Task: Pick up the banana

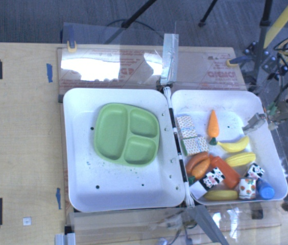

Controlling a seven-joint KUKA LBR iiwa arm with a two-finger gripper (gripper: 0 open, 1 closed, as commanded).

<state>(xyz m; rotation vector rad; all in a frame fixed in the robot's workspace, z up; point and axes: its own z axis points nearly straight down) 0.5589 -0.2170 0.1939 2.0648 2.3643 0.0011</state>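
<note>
Banana (234, 145): you see it in the right bin (274, 152), lying just below-left of the gripper (253, 122), apart from it.
Gripper: you find it at the right bin's right rim, over the wall; you cannot tell how far it is open, and nothing shows in its grasp.
Banana look: yellow, curved, dark tip at its left end by the carrot (213, 124).
Neighbours: a second yellow piece (240, 160) lies just below the banana.
Left bin (77, 152): you see a green divided plate (126, 134).

banana (234, 145) beside carrot (213, 124), right bin (274, 152)
</note>
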